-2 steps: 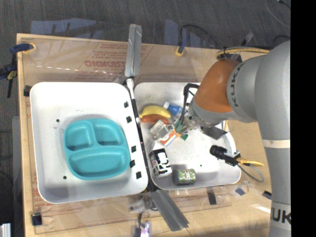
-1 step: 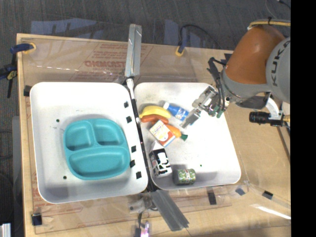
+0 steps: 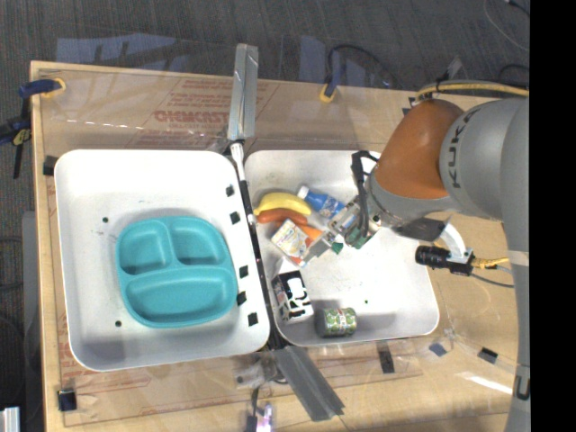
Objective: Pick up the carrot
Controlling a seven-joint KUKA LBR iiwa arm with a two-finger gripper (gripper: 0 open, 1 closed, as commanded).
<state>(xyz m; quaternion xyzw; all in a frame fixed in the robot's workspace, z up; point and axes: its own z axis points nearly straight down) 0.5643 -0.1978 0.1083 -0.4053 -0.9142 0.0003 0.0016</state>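
The carrot point(image 3: 310, 231) shows as a short orange piece in the right bin point(image 3: 405, 304), lying between a white snack packet point(image 3: 288, 238) and the gripper. The rest of it is hidden under the packet and the gripper. My gripper point(image 3: 331, 239) hangs low in the bin's upper middle, its tip right against the carrot's right end. The grey arm with its orange band point(image 3: 416, 156) reaches in from the right above it.
A yellow banana point(image 3: 281, 207) and a blue-and-white bottle point(image 3: 320, 200) lie just behind the carrot. A black-and-white box point(image 3: 292, 296) and a green can point(image 3: 337, 321) sit near the front wall. The left bin point(image 3: 81, 205) holds a teal divided plate point(image 3: 175, 270).
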